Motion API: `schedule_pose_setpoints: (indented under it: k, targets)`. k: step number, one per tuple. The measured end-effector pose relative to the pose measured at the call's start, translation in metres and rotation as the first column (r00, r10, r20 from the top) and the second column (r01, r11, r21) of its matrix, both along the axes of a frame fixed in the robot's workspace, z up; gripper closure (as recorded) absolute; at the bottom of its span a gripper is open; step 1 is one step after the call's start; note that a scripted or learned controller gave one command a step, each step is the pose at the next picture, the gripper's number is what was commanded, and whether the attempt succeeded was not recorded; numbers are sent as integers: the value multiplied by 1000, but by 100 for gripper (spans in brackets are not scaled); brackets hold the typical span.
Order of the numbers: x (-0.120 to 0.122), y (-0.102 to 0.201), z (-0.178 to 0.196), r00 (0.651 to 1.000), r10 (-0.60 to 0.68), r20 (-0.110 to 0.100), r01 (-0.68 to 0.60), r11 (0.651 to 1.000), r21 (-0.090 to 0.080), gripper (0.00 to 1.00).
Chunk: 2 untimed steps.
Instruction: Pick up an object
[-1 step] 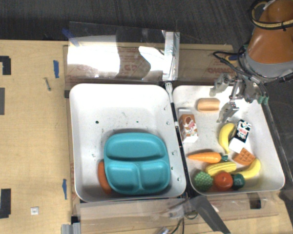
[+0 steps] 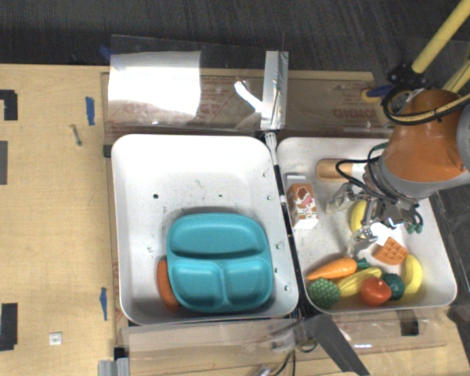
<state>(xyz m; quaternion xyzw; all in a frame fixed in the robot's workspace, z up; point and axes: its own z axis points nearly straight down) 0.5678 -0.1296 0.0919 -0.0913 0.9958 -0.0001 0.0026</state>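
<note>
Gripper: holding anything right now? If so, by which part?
Cannot tell. The gripper hangs low over the toy food in the right bin, just above the waffle piece; no item visibly held.

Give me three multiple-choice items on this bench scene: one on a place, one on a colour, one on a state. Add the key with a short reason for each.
1. Where does the divided tray lie?
A. left bin
B. right bin
C. on the bench outside the bins

2. What colour is that tray?
A. red
B. teal
C. yellow

3. How does the tray stand relative to the orange item beside it?
A. far apart from it
B. underneath it
C. partly covering it

Key: 1 A, it rests inside the left bin. 2 B, its whole surface is teal. 3 C, only an orange edge peeks out at the tray's left side.
</note>
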Motion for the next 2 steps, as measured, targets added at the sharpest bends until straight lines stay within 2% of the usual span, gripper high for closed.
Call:
schedule_pose_setpoints:
  k: [1, 2]
  targets:
    - [3, 2, 12, 1000, 3, 9, -3, 1000, -1, 100]
    - [2, 2, 11, 1000, 3, 7, -3, 1000, 0, 0]
